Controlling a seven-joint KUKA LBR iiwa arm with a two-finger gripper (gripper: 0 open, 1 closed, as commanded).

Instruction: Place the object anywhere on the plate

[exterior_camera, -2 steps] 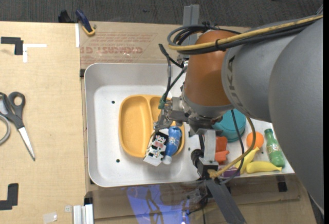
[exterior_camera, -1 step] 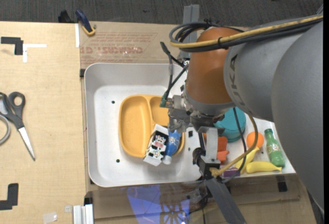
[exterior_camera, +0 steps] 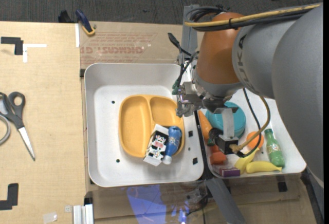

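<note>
A yellow two-compartment plate (exterior_camera: 136, 123) lies in the left white bin (exterior_camera: 100, 130). A small white carton with a black cow print and a blue end (exterior_camera: 163, 145) lies tilted on the plate's lower right part, overhanging its rim toward the bin floor. My gripper (exterior_camera: 182, 106) hangs over the plate's right edge, just above and to the right of the carton and apart from it. Nothing shows in the gripper. The grey arm with its orange band (exterior_camera: 221, 58) covers the bin's upper right corner.
The right bin (exterior_camera: 295, 159) holds a teal bowl (exterior_camera: 229, 117), an orange carrot (exterior_camera: 205, 125), a banana (exterior_camera: 259, 166), a green bottle (exterior_camera: 274, 150), and small red and purple items. Scissors (exterior_camera: 18, 120) lie on the wooden board at left. A cardboard sheet (exterior_camera: 123, 45) lies behind the left bin.
</note>
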